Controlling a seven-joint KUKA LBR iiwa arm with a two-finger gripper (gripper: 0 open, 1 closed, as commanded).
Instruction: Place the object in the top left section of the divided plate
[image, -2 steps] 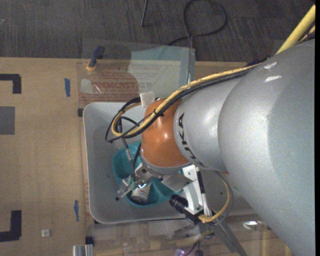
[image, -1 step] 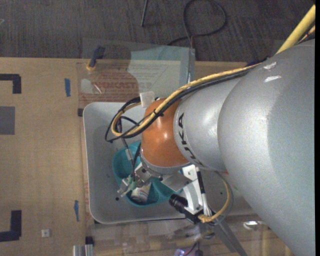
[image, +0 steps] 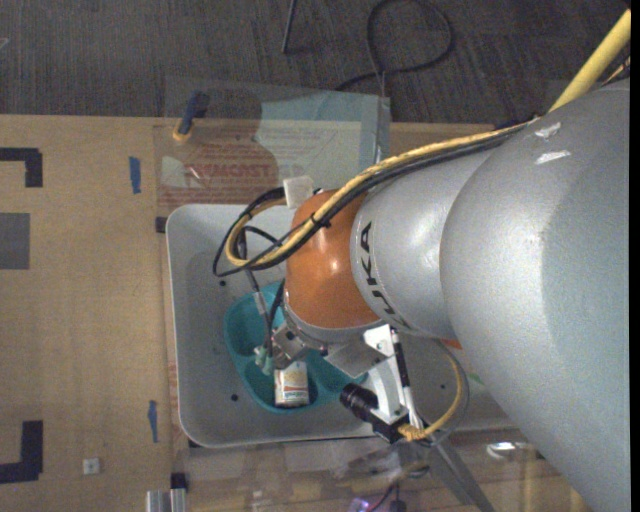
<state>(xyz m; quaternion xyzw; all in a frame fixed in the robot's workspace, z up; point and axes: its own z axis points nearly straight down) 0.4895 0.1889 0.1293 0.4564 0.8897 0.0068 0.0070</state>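
My arm (image: 480, 240) fills the right and centre of the frame, grey with an orange band (image: 325, 265), yellow and black cables looped over it. On the grey casing just right of the band I read part of a maker's name, "UKA". My wrist hides the jaws; I cannot tell their opening, nor whether they have hold of anything.

Just below the wrist, lower centre of the frame, a small bottle (image: 291, 384) stands or leans on the teal plate (image: 243, 330). It carries a white label with a red band; the print is too small to read. Which section of the plate it sits in I cannot tell, since my arm covers most of the plate.

Judgement: the bottle looks light, rigid and smooth-sided, so apt to slip or tip. Best taken across its body.

The plate lies in a white bin (image: 195, 300). Beyond it, upper centre, a clear sheet (image: 280, 150) on the table (image: 80, 300) bears faded red lettering, illegible.
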